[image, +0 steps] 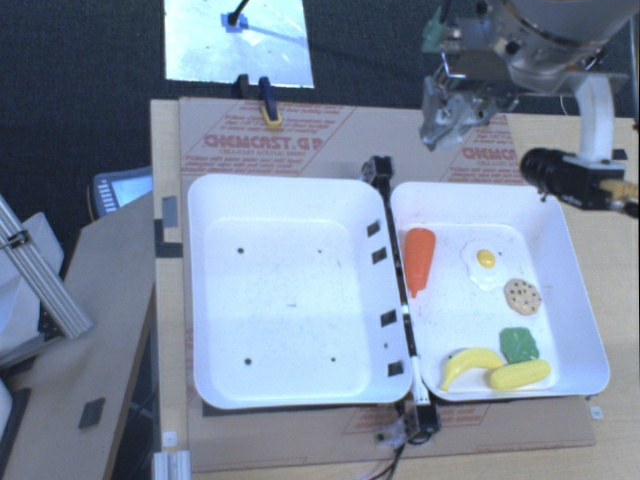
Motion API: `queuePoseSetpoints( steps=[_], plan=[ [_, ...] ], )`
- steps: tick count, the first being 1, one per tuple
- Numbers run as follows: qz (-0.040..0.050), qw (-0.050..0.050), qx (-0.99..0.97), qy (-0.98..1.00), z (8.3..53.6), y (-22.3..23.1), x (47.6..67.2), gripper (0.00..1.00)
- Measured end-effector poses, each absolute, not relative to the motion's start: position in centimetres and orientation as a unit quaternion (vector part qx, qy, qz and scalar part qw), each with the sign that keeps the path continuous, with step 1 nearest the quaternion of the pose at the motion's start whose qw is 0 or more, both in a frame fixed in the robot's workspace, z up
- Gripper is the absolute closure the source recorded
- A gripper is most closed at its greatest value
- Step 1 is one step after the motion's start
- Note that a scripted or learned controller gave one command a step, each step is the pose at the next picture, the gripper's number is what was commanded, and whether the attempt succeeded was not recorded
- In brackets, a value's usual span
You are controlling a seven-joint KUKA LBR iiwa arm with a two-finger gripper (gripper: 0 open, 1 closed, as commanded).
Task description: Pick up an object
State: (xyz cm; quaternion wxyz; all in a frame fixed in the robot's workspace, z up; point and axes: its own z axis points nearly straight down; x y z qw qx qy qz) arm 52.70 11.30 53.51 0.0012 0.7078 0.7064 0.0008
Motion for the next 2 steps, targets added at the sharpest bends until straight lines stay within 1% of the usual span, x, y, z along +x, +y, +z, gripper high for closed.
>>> queuePoseSetpoints(
  steps=[1, 2],
  plan=[
    [0.0012, 0.0, 0.703, 0.711, 53.4, 18.8, 54.9, 1.0],
    [0.0011, -0.001, 0.704, 0.71, 53.5, 23.8, 52.0, 1.0]
  ],
)
